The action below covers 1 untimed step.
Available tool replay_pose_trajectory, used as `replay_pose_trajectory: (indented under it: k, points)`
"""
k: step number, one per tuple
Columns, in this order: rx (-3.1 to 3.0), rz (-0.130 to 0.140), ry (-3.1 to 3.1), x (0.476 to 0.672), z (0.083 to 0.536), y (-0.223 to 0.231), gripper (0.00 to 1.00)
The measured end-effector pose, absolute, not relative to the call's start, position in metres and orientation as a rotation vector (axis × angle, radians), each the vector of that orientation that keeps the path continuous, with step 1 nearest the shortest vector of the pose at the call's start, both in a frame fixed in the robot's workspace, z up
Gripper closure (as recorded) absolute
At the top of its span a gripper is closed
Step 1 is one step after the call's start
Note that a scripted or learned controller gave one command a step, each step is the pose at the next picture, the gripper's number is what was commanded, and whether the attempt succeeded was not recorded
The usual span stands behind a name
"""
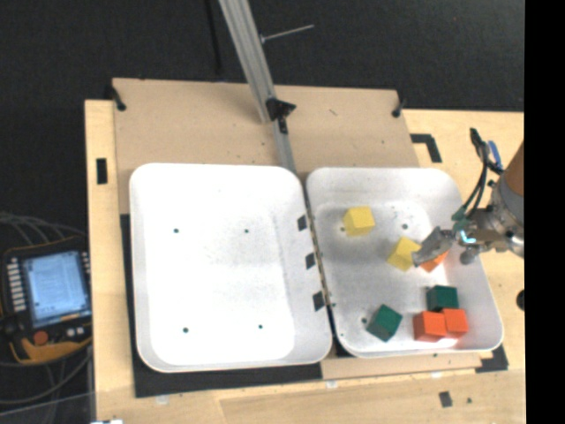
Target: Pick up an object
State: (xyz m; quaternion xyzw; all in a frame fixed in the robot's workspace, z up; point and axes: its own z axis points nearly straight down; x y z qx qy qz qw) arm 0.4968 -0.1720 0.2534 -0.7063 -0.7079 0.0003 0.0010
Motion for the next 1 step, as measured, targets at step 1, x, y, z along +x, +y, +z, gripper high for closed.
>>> replay_pose_trajectory:
  k: [1]
  points:
    - [-2.222, -0.002, -2.223, 0.4974, 0.2550, -0.1723, 0.00]
